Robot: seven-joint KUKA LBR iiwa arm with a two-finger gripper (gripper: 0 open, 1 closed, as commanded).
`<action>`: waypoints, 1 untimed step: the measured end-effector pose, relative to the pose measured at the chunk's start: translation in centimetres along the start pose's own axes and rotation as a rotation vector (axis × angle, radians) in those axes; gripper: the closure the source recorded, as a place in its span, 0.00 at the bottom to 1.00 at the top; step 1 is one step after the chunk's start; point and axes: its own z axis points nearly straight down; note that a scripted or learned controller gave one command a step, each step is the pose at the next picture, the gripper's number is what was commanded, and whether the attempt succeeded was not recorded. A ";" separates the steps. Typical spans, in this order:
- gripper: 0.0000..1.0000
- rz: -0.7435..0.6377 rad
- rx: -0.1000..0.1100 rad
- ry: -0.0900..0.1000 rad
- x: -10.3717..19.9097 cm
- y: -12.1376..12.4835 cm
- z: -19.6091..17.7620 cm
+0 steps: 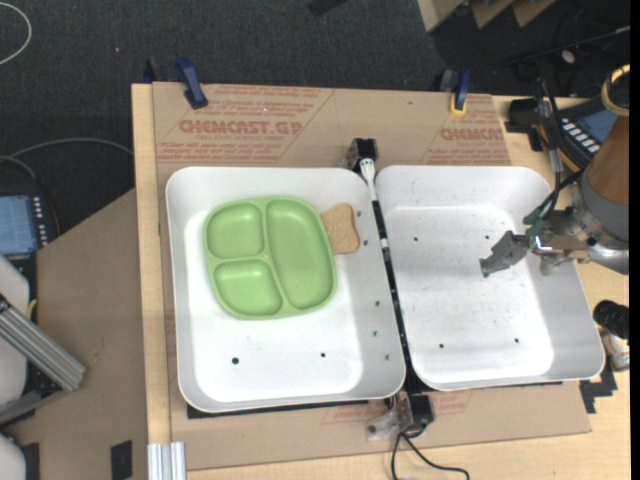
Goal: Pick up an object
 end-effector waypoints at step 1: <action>1.00 -0.001 -0.003 -0.001 0.0 0.1 -1.1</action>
